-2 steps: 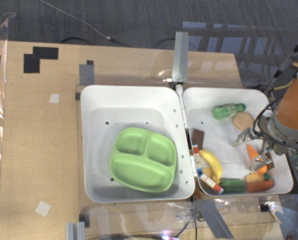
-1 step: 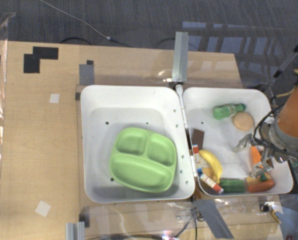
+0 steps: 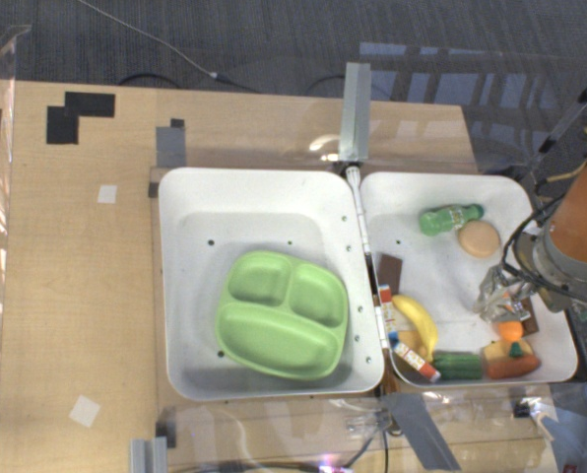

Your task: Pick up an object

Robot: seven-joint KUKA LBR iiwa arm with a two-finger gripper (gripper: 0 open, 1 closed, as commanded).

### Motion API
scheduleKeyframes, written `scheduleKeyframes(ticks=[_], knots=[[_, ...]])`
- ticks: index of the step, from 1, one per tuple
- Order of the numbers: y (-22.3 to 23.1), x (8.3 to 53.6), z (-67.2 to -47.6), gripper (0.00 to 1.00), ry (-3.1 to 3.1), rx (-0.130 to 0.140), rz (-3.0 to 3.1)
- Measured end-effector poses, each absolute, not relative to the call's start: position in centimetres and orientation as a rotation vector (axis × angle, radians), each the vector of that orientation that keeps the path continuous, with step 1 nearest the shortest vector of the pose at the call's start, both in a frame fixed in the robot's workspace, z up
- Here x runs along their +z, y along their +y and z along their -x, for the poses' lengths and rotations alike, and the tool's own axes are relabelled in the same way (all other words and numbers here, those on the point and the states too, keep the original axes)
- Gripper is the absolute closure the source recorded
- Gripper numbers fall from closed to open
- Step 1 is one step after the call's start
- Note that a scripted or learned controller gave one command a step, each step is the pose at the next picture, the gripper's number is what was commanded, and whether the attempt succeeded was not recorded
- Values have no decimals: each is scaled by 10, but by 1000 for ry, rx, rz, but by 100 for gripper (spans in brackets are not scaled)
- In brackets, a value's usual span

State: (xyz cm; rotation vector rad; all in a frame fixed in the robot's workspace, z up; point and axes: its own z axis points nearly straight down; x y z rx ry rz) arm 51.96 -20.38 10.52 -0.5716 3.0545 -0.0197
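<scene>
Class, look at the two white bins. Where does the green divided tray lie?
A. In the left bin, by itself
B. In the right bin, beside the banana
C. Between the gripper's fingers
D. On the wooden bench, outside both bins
A: the green divided tray rests on the floor of the left bin, while the banana lies in the right bin.

Candidate objects lie in the right bin [image 3: 530,203]. Directly under the end effector [image 3: 502,302]: a small orange piece [image 3: 511,330] and a carrot [image 3: 511,362]. Left of it: a banana [image 3: 418,324], a green cucumber [image 3: 457,366]. Above-left of it: a green bottle [image 3: 449,218] on its side, touching a tan oval [image 3: 480,238].
</scene>
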Motion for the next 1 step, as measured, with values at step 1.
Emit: scheduleKeyframes(ticks=[1], knots=[[-167,257,-546,100,3070,-13,561]])
